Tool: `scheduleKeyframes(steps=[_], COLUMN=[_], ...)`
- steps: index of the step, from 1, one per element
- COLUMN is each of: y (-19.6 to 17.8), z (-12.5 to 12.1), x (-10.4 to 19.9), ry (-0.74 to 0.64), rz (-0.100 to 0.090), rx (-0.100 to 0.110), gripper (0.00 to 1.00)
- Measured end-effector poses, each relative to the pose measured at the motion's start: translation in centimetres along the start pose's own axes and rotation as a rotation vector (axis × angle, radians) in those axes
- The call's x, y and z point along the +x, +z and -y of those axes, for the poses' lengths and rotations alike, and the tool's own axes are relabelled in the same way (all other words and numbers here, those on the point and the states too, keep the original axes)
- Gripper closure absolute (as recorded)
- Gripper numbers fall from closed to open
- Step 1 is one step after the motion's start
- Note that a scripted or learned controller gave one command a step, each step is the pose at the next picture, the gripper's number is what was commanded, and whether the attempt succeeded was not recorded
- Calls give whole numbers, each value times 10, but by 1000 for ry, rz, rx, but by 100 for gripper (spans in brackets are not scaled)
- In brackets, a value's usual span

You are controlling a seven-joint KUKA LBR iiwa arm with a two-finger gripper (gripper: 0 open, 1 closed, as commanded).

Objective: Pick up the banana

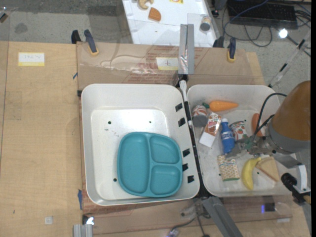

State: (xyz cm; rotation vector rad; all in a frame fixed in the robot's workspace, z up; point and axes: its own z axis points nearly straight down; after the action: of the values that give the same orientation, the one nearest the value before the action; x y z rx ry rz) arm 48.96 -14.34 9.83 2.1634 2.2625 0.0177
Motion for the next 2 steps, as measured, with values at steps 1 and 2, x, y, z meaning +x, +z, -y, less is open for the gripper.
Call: scheduleKeyframes(steps=[1,2], y=[-1,0], z=[16,19], x=[-2,-28], ry=[43,-10], rz=[2,0], rx=[-6,-1], gripper=[0,0])
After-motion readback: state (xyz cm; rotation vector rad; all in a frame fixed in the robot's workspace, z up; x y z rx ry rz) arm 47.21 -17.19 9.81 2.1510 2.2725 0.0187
